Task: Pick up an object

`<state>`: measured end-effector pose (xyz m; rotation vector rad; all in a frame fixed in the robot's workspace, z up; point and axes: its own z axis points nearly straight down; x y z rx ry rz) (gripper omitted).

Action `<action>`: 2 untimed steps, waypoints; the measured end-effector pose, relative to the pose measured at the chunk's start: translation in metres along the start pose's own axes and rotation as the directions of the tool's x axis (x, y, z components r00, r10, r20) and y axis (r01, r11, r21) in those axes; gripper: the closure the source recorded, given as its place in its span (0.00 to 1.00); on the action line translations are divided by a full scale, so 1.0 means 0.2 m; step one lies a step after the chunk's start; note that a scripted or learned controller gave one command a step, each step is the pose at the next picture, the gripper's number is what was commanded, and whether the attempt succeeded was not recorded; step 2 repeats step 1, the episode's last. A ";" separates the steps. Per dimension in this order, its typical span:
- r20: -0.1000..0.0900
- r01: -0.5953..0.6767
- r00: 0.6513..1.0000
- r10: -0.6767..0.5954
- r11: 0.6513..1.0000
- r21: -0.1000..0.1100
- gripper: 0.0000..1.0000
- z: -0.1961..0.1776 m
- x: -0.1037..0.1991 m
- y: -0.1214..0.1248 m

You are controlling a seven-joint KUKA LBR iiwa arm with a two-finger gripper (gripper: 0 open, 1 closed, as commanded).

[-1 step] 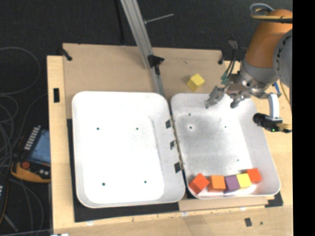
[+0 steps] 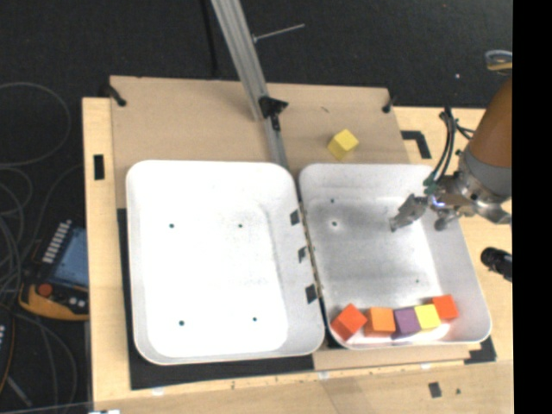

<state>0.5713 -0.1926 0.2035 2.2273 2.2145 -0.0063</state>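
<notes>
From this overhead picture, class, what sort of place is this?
Probably a robot test bench in a lab: two white bins, coloured blocks lined up in one, and a robot arm reaching in.

Two shallow white bins sat side by side on the bench (image 2: pixel 99 352). The left bin (image 2: pixel 216 257) and the right bin (image 2: pixel 379 248) met along a seam with small dark clips. Along the near edge of the right bin five blocks lay in a row, touching: an orange-red block (image 2: pixel 349 320), an orange block (image 2: pixel 381 319), a purple block (image 2: pixel 405 321), a yellow block (image 2: pixel 428 317) and a second orange-red block (image 2: pixel 445 307). A yellow cube (image 2: pixel 343 143) rested on the board behind the right bin, outside it. The gripper (image 2: pixel 424 211) hung over the far right part of the right bin, well apart from the blocks. A grey metal rail (image 2: pixel 246 59) slanted toward the bins from the far side.
</notes>
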 end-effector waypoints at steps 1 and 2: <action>-0.005 0.011 1.000 -0.011 1.000 0.001 0.00 0.22 0.28 -0.04; -0.005 0.011 1.000 -0.011 1.000 0.001 0.00 0.22 0.28 -0.04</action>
